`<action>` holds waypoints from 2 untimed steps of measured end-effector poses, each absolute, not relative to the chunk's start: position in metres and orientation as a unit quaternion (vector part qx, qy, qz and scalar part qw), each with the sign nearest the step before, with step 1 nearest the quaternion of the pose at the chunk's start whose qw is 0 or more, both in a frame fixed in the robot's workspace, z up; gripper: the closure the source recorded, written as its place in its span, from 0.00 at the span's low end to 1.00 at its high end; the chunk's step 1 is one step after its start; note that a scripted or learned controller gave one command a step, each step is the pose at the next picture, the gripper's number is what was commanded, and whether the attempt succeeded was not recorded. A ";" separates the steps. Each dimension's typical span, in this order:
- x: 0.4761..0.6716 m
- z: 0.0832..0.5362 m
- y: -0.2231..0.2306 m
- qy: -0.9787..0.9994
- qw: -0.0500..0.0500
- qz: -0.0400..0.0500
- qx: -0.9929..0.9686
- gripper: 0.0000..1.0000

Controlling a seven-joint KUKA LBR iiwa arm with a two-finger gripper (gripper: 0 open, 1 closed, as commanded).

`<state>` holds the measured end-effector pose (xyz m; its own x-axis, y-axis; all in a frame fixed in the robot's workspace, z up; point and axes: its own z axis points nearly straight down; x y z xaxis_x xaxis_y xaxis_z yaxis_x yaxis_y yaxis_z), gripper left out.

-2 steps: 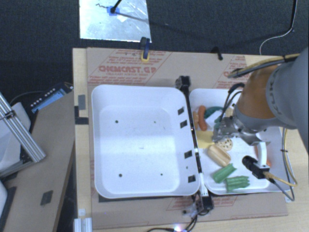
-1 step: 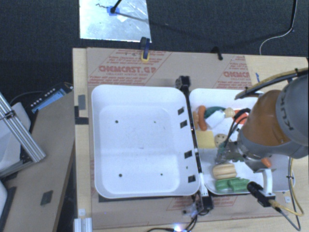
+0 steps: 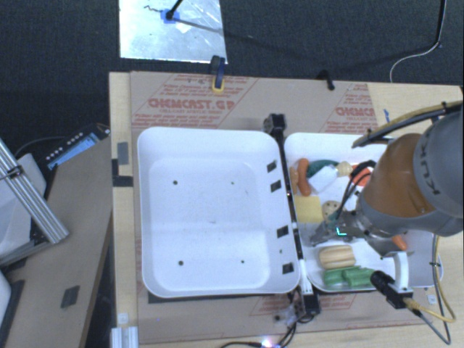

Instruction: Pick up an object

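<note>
"CHEMCAST GP" is printed in red on the board (image 3: 190, 101) at twelve o'clock from the left bin (image 3: 210, 209); the gripper (image 3: 328, 232) hangs over the right bin (image 3: 303, 145), its jaw state impossible to tell.

My work surface (image 3: 123, 281) was a pale wooden top, covered by a brown cardboard sheet with red printed lettering (image 3: 196, 100). Two shallow white plastic bins sat directly on that cardboard, side by side and touching along their inner edges. The left white bin (image 3: 210, 216) was the larger in view; the right white bin (image 3: 308, 145) lay partly under my arm. A small yellow and blue clamp (image 3: 217, 75) gripped the cardboard's far edge.
</note>
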<state>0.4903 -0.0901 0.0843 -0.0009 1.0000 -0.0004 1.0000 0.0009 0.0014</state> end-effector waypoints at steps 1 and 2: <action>0.565 0.085 -0.114 0.709 0.004 0.002 0.705 0.00; 0.526 0.084 -0.128 0.707 -0.001 -0.001 0.708 0.00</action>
<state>0.5260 -0.1279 0.0840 0.0013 1.0000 -0.0001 1.0000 -0.0013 -0.0020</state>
